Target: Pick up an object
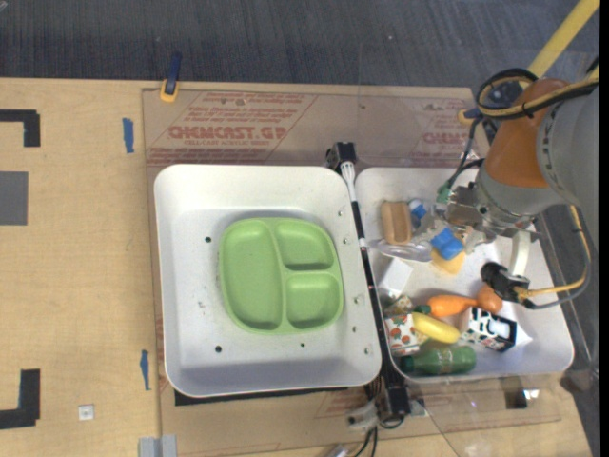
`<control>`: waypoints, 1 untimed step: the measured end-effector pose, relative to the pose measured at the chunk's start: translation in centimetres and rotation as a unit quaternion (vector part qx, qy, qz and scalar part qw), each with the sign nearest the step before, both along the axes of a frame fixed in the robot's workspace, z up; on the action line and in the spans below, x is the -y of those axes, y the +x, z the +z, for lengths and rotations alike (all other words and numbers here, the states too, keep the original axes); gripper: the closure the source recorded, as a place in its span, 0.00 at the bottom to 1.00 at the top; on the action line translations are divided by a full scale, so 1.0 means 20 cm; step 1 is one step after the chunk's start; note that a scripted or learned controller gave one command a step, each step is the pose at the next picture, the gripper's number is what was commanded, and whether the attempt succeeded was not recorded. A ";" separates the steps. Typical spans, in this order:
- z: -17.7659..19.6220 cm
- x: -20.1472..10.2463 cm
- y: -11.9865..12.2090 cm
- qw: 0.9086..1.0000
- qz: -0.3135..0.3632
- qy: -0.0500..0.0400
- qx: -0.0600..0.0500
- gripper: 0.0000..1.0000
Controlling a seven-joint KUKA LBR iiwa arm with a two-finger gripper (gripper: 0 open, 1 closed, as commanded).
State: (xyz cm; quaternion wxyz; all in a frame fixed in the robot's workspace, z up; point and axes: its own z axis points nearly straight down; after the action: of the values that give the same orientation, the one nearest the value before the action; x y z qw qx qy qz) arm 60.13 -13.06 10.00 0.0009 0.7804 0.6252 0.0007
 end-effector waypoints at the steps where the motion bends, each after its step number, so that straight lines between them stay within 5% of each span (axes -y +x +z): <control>1: 0.05 -0.01 0.00 1.000 0.002 0.000 -0.002 1.00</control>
State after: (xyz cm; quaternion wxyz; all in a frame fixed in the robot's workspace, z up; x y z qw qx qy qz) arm 60.09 -12.95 10.92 -0.0005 0.7795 0.6264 -0.0009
